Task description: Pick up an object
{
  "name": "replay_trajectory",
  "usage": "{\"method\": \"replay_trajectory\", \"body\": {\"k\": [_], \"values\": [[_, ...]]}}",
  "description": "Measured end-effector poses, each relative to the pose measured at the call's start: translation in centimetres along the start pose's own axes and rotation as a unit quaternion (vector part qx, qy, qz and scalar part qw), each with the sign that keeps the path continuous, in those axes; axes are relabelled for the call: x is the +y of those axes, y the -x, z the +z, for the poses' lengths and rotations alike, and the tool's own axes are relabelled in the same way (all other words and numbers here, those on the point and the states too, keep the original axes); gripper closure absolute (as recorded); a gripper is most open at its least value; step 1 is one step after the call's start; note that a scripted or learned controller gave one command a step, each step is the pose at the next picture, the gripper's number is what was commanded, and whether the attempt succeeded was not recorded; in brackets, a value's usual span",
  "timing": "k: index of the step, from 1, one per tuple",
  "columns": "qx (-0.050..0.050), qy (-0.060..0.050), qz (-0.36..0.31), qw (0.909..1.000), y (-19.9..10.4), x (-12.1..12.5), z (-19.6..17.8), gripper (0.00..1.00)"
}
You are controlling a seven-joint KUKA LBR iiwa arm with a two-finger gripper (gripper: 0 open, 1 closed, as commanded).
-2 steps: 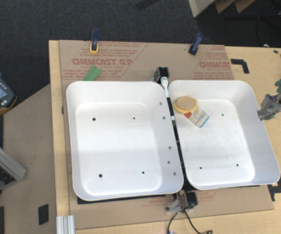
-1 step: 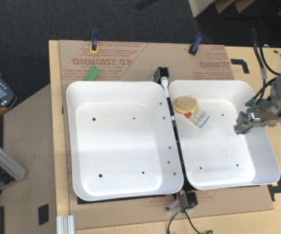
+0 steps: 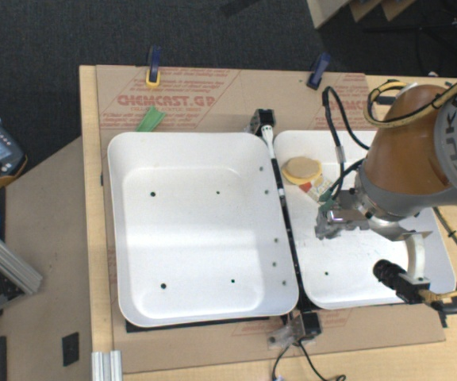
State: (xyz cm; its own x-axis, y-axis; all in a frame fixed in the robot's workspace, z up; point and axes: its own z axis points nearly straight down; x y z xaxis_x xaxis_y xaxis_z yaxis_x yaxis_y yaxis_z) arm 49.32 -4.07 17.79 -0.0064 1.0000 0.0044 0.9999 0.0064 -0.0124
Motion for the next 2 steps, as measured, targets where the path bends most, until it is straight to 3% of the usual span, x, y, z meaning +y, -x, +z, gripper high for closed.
{"method": "replay_trajectory", "body": {"k": [2], "values": [[-0.002,0.008,0.004,1.0,0.46,0.24,-2.7,1.0]]}}
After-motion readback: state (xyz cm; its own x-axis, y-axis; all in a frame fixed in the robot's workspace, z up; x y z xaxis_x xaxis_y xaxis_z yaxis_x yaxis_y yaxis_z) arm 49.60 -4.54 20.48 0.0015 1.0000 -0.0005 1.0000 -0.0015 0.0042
